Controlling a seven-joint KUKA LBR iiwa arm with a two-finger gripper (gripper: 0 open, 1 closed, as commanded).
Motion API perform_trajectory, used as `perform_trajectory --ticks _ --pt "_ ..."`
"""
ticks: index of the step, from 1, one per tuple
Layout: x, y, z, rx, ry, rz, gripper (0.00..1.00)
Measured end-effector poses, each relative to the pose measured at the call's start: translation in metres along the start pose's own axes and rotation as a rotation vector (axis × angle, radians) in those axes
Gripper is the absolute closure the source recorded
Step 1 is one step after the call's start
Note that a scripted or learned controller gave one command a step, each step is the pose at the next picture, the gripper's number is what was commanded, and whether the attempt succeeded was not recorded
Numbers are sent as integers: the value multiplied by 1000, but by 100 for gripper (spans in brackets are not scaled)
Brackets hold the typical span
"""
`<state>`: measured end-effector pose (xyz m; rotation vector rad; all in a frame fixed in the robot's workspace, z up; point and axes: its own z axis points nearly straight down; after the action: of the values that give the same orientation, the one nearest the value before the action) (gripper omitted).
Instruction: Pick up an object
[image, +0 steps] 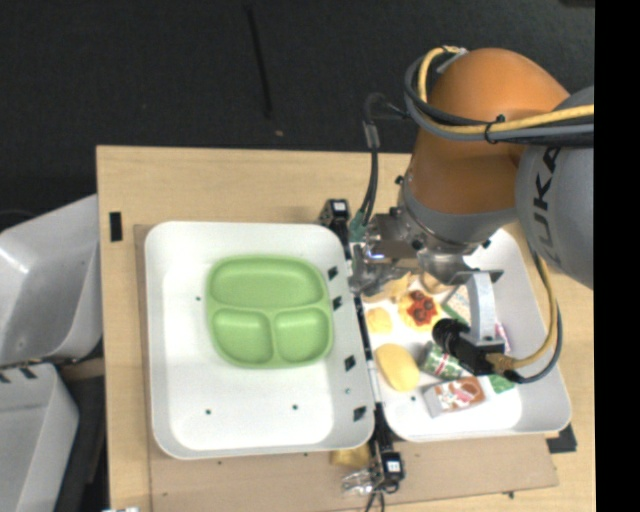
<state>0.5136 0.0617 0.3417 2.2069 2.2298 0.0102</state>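
Note:
The right bin (540, 400) holds a cluster of small things. A yellow rounded piece (396, 366) lies near its left wall, with a smaller yellow piece (380, 320) just above it. A red item (420, 309) sits beside them. Lower down lie a green can (441, 361) and a flat red-and-white packet (455, 395). My gripper (392, 262) hangs low over the upper left of this bin, just above the yellow and red pieces. The orange wrist band and grey arm cover much of the bin's upper part.
The left bin (180, 400) carries a green divided plate (269, 308) in its middle. A ridge with black clips (356, 340) separates the two bins. The wooden bench (120, 180) frames both bins.

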Motion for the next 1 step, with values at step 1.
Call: perform_trajectory --ticks 1 --pt "32 -23 -73 -2 1 3 100"
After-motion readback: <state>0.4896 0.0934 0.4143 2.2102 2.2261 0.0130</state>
